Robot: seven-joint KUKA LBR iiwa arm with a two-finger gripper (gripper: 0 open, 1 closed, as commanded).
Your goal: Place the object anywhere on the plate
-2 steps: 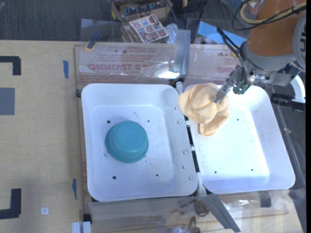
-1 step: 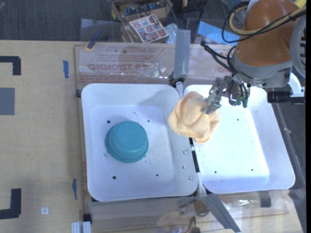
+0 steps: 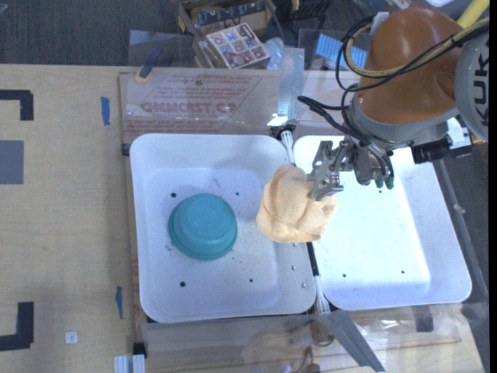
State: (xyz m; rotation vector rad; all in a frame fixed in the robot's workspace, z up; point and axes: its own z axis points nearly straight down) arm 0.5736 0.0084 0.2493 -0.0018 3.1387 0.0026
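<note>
**Cloth held over the seam between the bins**

The yellow cloth [image 3: 293,210] hangs at centre frame, straddling the divide between the two bins, its upper right edge pinched in the gripper [image 3: 324,183]. The teal plate [image 3: 203,225] sits in the left bin [image 3: 155,286], well apart.

Colour key: pale yellow-orange cloth [image 3: 291,208]; teal upturned bowl [image 3: 203,225]; two white bins [image 3: 233,290], the left speckled with small dark dots; orange wrist band [image 3: 408,49] on the grey arm; tan wooden bench [image 3: 62,231] with blue tape marks.
</note>
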